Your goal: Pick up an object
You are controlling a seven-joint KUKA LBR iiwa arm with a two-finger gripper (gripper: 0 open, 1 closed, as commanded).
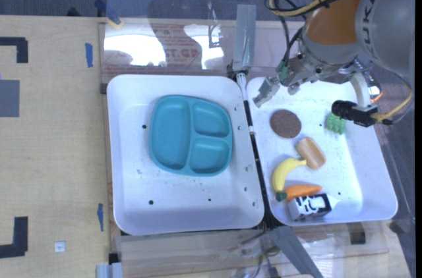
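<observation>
In the right bin: the toy foods lie on the white floor of the right bin [369, 194], all below the arm's working end.
Gripper: the gripper [273, 87] hangs over the bin's upper left corner, its two fingers spread with a clear gap and nothing between them.
Brown disc: the brown disc [286, 123] is the nearest item, just below and slightly right of the fingertips, not touching them.
Bread roll: the bread roll [310, 153] lies lower right of the disc, near it.
Banana: the banana [288, 172] curves beside the roll's lower end (they look to be touching).
Carrot: the carrot [301, 191] lies just under the banana, above a black-and-white block [311, 205].
Green piece: the green piece [335, 124] sits to the right, well apart from the gripper.
Left bin: the left bin [125, 204] holds a teal divided plate [191, 135].
</observation>
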